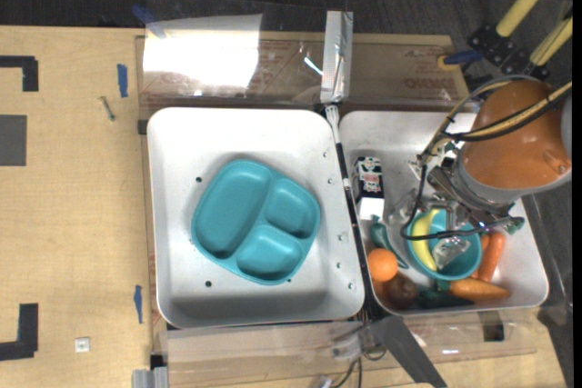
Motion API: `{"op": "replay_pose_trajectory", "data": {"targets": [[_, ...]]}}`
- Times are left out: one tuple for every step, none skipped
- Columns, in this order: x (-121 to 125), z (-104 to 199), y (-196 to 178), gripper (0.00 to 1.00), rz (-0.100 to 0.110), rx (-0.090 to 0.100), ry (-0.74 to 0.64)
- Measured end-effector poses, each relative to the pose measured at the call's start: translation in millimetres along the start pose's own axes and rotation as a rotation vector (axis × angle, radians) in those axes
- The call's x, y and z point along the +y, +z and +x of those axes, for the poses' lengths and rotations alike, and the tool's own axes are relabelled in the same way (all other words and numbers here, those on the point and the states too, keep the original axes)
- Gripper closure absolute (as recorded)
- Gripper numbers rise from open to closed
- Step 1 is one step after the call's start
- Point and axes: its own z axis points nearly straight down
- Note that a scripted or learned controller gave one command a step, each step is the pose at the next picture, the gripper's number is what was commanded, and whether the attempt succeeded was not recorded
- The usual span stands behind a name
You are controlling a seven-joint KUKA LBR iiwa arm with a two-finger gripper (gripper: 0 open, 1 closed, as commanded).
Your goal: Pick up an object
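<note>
No brand or word can be read anywhere; a small black-and-white packet [368, 175] in the right bin [532, 273] carries print too small to make out, and faint lettering on the brown board behind the bins is illegible.

Taking the teal cup [446, 252] in the right bin as the landmark: it sits near that bin's front, with a yellow rim or object showing just inside its far-left edge. The gripper [452, 243] hangs directly over the cup, hung with cables, and I cannot tell how it is set or whether it pinches anything. The arm's orange band [514, 141] bulks above and to the right of the cup, hiding much of the bin's rear. An orange ball [383, 265] lies just left of the cup, a dark brown round thing [401, 289] in front of that. One carrot [478, 290] lies in front of the cup, another [491, 254] stands up just to its right. These crowd the cup closely on all sides.

Well left of the cup, the left bin [173, 150] holds a teal three-compartment plate [257, 219]. A clear plastic sheet [205, 59] lies behind it. Both bins rest on a light wooden bench [64, 195] with black corner marks and blue tape bits; dark carpet lies beyond.
</note>
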Motion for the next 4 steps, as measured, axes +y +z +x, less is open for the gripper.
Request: {"op": "replay_pose_trajectory", "data": {"targets": [[28.2,-3.3,-0.3,0.0,0.003,0.0,0.084],[23.7,-11.0,-17.9,1.0,0.02,-0.022,0.081],[-2.1,21.8,-7.2,1.0,0.022,-0.024,-0.351],[0.2,29.0,-6.0,1.0,0.007,-0.034,-0.617]]}}
